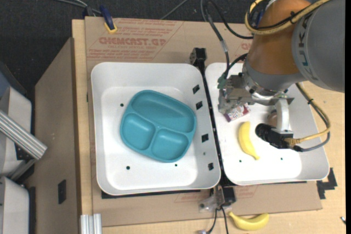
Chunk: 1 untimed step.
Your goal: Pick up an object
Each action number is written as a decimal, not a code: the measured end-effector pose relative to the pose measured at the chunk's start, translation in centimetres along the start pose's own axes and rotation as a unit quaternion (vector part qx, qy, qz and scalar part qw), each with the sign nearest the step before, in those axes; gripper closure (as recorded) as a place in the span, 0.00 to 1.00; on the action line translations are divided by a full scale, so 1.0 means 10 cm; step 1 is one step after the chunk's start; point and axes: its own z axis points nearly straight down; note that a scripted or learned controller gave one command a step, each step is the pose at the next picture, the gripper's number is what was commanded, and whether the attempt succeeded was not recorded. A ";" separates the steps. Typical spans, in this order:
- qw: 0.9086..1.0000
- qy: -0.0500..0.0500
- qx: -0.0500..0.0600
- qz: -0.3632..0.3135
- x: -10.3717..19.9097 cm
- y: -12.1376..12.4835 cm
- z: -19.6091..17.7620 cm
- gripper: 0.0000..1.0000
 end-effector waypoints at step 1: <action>1.000 0.000 0.002 0.000 0.59 -0.03 0.07 1.00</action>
